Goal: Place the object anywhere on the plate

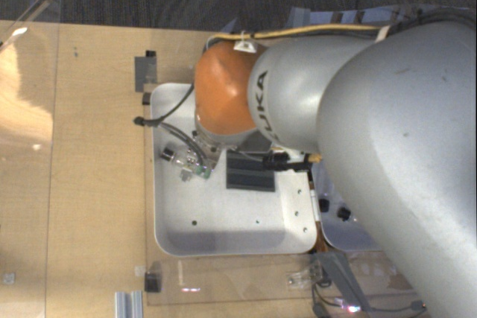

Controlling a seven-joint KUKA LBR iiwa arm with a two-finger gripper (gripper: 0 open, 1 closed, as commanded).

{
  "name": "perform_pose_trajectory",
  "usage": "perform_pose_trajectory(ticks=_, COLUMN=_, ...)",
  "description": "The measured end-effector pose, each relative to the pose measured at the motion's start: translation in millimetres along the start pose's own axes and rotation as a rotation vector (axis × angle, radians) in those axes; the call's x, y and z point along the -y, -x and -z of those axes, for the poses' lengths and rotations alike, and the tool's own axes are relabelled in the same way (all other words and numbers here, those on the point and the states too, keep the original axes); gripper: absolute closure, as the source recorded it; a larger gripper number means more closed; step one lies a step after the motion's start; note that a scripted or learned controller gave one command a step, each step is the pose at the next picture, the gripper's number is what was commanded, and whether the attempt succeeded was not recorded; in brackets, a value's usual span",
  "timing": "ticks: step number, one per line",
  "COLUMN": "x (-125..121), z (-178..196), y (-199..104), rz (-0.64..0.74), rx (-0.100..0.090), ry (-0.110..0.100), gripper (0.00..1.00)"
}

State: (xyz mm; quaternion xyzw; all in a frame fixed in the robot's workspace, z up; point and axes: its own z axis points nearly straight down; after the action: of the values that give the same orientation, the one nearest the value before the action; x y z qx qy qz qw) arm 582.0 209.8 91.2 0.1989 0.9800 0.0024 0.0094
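Note:
My arm reaches across the left bin [223, 234], its orange band [222, 94] above the bin's back half. Under the band, the gripper [191, 161] shows as small metal and green parts low over the bin's left side. A dark grey flat rectangular block [250, 173] lies on the bin floor just right of the gripper, apart from it. The wrist hides what is directly beneath it. I cannot tell whether anything is held.
The grey arm covers most of the right bin [344, 233], of which a small corner shows. A black cable [165, 115] loops over the left bin's back left rim. Wooden bench [82, 160] lies to the left, under a clear sheet.

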Motion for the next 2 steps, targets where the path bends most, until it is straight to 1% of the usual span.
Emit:
perform_pose_trajectory(ticks=1, x=-11, z=7, y=13, rz=0.421, rx=-0.004, ry=-0.022, gripper=1.00)
perform_pose_trajectory(ticks=2, x=-56, z=217, y=65, rz=0.998, rx=-0.006, ry=0.008, gripper=1.00)
